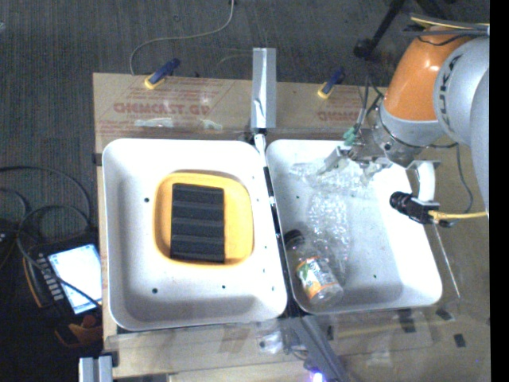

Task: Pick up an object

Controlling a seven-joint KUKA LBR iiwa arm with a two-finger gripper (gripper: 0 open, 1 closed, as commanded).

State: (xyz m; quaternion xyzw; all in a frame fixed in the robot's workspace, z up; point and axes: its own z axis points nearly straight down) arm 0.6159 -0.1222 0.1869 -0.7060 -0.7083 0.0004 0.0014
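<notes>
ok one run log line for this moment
pincer: over right bin far edge | plastic bottle: lying in right bin | left bin: yellow tray | grasp: not yet

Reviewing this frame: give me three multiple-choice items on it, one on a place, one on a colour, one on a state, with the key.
1. Where is the plastic bottle?
A. right bin
B. left bin
C. on the floor

2. What colour is the tray around the black ridged insert?
A. blue
B. yellow
C. green

3. How does the bottle sit?
A. upright
B. hanging from the tool
C. lying on its side

Key: 1 A, it rests by the right bin's near left corner; 2 B, a yellow rim frames the insert in the left bin; 3 C, its black cap points sideways, and the tool is apart from it.
</notes>
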